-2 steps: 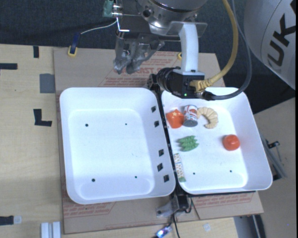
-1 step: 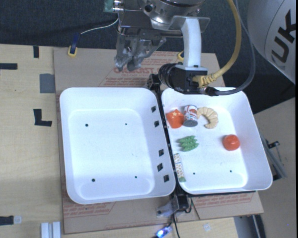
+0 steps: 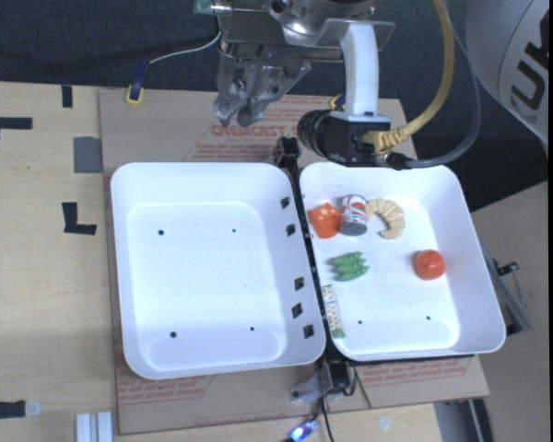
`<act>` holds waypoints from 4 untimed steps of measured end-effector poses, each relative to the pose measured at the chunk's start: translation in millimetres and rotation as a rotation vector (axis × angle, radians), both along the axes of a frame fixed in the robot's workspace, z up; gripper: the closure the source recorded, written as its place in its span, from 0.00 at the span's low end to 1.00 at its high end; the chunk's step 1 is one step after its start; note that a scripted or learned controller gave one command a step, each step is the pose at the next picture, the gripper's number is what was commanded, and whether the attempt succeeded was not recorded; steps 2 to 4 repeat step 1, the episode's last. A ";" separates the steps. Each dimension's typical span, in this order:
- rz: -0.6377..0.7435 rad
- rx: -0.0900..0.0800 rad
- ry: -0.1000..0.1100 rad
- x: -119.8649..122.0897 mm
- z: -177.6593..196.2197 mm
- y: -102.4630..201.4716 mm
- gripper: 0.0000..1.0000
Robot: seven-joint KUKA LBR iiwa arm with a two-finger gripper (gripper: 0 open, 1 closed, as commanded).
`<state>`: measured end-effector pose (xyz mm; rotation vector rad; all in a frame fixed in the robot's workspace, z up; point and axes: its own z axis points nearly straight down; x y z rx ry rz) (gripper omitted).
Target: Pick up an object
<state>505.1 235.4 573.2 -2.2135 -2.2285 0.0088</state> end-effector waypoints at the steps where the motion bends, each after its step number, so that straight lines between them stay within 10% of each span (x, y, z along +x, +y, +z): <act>1: -0.015 0.000 0.001 4.7 -40.8 -92.5 1.00; 4: -0.015 0.000 0.001 4.7 -40.8 -92.5 1.00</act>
